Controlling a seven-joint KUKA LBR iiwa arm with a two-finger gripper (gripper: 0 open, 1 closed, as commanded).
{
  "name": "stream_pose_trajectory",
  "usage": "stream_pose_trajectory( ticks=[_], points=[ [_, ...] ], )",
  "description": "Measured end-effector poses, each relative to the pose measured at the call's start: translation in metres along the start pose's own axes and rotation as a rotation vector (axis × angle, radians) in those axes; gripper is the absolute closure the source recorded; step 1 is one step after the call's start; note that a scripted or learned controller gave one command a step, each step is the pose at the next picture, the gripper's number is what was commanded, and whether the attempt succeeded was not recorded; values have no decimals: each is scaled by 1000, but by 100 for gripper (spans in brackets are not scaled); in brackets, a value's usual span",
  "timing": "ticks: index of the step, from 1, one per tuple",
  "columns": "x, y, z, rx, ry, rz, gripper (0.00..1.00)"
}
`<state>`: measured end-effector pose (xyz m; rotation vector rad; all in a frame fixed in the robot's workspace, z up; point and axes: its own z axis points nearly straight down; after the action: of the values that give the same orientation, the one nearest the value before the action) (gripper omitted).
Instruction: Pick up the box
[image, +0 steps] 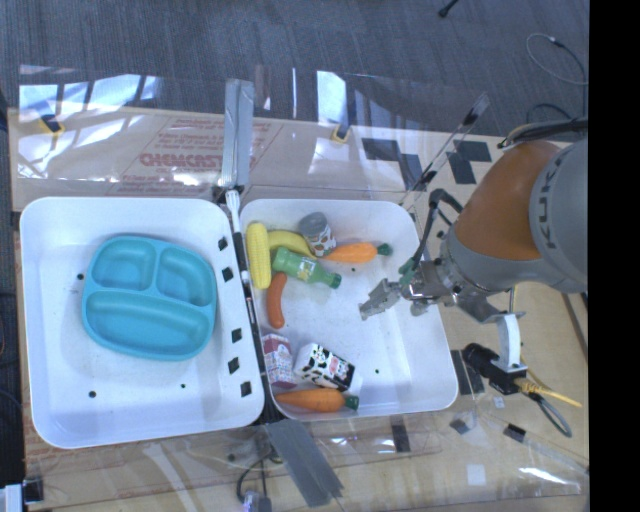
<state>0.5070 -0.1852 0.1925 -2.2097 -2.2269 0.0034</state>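
Note:
The box is a small carton with black and white cow patches. It lies on its side near the front of the right bin, between a red can and a carrot. My gripper hangs over the middle right of that bin, up and to the right of the box and apart from it. Nothing shows in its grasp. The grey arm with its orange band reaches in from the right.
At the back of the right bin lie a corn cob, a banana, a green bottle, a small can, another carrot and an orange sausage. A blue divided plate sits in the left bin.

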Motion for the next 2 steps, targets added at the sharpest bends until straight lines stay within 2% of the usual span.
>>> stream_pose_trajectory(
  ticks=[1, 2],
  points=[
    [33, -16, 102, -1, 0, -58, 0],
    [42, -28, 101, -8, -1, 7, 0]
  ],
)
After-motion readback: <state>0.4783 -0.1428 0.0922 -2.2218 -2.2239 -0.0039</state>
